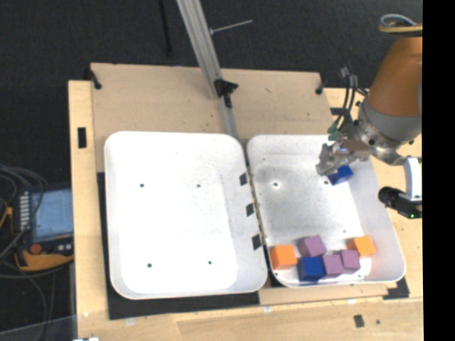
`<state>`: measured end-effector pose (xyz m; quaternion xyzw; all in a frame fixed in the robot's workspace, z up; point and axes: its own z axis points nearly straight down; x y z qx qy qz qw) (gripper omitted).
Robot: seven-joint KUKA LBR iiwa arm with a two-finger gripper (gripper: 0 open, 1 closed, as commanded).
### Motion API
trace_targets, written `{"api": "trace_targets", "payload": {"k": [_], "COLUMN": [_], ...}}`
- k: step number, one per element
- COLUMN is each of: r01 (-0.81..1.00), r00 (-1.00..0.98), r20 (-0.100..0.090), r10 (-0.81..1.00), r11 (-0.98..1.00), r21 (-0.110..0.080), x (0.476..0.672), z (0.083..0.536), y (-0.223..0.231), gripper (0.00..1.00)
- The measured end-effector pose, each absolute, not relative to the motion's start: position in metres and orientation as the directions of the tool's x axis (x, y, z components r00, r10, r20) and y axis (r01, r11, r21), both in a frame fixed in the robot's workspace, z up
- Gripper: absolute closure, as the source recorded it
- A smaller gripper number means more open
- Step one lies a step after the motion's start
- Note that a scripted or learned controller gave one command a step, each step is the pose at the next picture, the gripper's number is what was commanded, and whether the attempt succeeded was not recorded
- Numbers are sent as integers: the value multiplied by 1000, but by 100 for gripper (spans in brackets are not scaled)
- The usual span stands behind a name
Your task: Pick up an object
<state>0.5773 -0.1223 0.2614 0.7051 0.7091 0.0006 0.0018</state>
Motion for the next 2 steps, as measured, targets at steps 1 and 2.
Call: {"api": "trace_targets", "payload": {"k": [1,2], "r01": [1000,1000], "r00": [-7,-7], "r20": [0,0], "r10": [1000,1000], "r11": [7,7], "r21": [2,3], "x": [586,610], "z": [260,262], "y": [-65,-15], "gripper": [100,100]}}
